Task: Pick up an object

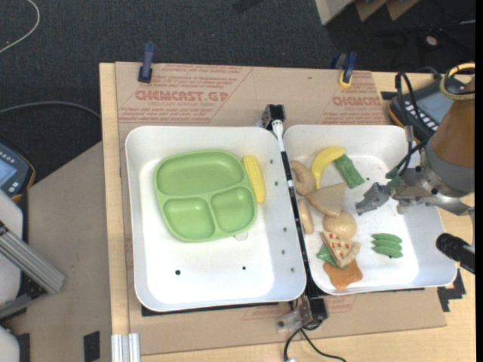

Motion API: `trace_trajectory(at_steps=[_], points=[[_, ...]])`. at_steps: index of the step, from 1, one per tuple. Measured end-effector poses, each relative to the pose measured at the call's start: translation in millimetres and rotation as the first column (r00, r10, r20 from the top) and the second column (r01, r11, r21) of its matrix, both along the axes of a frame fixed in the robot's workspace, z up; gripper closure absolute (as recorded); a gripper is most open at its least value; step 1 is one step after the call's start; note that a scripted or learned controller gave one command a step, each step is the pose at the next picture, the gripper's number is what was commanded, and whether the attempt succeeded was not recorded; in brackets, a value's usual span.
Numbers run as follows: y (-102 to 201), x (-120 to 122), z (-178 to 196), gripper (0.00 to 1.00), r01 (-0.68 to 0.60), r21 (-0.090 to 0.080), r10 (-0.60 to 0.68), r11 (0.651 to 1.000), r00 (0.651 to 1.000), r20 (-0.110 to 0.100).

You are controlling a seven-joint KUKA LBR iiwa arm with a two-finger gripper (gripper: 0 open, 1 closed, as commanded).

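tool (371, 199) in rt bin, grip state unclear, pea pod (386, 244) just below it.

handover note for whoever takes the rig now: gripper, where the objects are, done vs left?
Gripper: low over the right bin, nothing visibly between its fingers; open or shut unclear.
Right bin: banana, green pepper, pea pod, pizza slice and other toy foods clustered on its left side.
Left bin: green divided plate, corn cob against its right edge.
Done: nothing lifted.
Left: grasp and lift one object.
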State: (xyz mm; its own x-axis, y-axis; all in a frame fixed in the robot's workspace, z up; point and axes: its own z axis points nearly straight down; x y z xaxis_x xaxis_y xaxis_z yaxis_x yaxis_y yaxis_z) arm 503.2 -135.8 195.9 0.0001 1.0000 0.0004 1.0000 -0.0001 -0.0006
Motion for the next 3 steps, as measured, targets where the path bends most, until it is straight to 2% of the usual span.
trace_trajectory(at_steps=[1, 2, 3], points=[[45, -19, -79, 0.0, -0.003, 0.004, 0.003, 1.0, 1.0, -0.008], [42, -17, -65, 1.0, 0.002, -0.001, -0.002, 1.0, 1.0, 0.003], [129, -23, -8, 1.0, -0.01, 0.003, 0.01, 1.0, 1.0, 0.007]])
